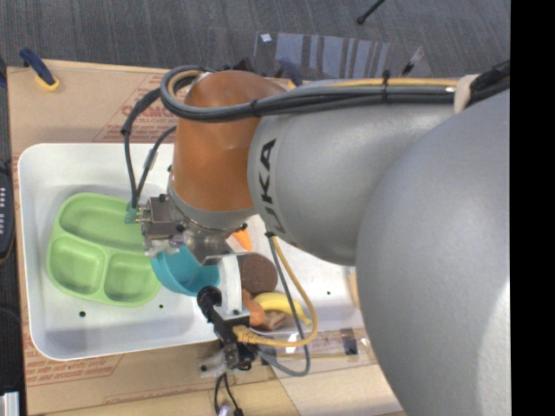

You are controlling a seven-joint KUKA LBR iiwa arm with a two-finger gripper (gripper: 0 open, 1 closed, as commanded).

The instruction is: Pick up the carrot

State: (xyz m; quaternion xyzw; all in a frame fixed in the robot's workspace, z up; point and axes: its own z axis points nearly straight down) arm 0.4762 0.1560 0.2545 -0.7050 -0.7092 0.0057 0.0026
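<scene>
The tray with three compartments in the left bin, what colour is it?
Light green. The plastic divided tray shows best in the camera view, lying in the left white bin.

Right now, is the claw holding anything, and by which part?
Cannot be told: the arm's orange band and wrist cover the claw. An orange sliver, perhaps the carrot, shows beside the wrist.

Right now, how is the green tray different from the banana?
The green tray is flat, wide and split into compartments; the banana is a small curved lump. The tray lies in the left bin, mostly in the open; the banana lies further right and is partly hidden under the arm and cables. The tray is green, the banana yellow. Both lie in white bins.
</scene>
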